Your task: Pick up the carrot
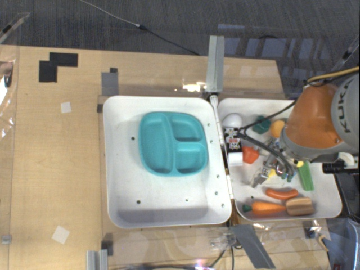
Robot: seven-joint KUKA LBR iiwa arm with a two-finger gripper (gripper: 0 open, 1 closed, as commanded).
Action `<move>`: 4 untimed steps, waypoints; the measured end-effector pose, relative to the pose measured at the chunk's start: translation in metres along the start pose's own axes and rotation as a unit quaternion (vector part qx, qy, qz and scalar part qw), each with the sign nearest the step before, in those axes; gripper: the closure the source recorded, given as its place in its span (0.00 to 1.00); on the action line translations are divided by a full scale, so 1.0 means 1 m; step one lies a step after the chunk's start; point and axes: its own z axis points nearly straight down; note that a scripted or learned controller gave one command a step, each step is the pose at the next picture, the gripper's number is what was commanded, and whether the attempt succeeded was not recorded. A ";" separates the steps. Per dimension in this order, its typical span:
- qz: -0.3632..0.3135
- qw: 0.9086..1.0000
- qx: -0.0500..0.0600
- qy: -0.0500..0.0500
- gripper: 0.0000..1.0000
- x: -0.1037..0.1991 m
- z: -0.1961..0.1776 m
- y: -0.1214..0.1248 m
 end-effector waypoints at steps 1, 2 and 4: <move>0.107 0.994 -0.002 0.014 0.00 -0.063 -0.067 -0.036; 0.052 0.999 -0.004 0.014 0.00 -0.119 0.011 0.011; -0.055 0.998 -0.004 0.029 0.00 -0.137 0.012 0.020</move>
